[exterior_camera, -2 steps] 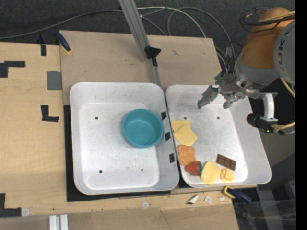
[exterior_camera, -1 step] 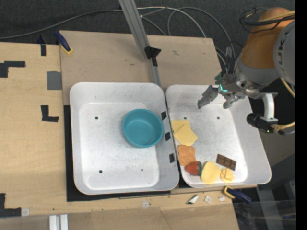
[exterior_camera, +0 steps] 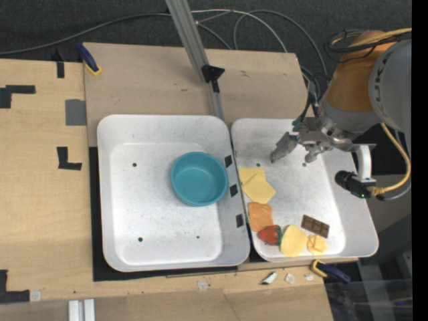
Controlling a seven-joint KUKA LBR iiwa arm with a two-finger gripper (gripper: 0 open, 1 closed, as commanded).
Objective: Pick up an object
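Note:
My gripper (exterior_camera: 295,154) hangs over the upper middle of the right bin (exterior_camera: 348,199) with its two fingers spread apart and nothing between them. Below and to its left lie yellow cheese-like slices (exterior_camera: 257,185). Further down sit an orange block (exterior_camera: 261,215), a red piece (exterior_camera: 269,233), a yellow rounded piece (exterior_camera: 293,241), a small yellow bit (exterior_camera: 316,245) and a brown chocolate bar (exterior_camera: 315,227). A teal bowl (exterior_camera: 198,178) rests in the left bin (exterior_camera: 127,199).
A grey pole (exterior_camera: 190,39) slants down from the top to the gap between the bins. Cables (exterior_camera: 267,25) trail behind the right bin. A black fitting (exterior_camera: 354,182) on the arm sits over the right bin's right side.

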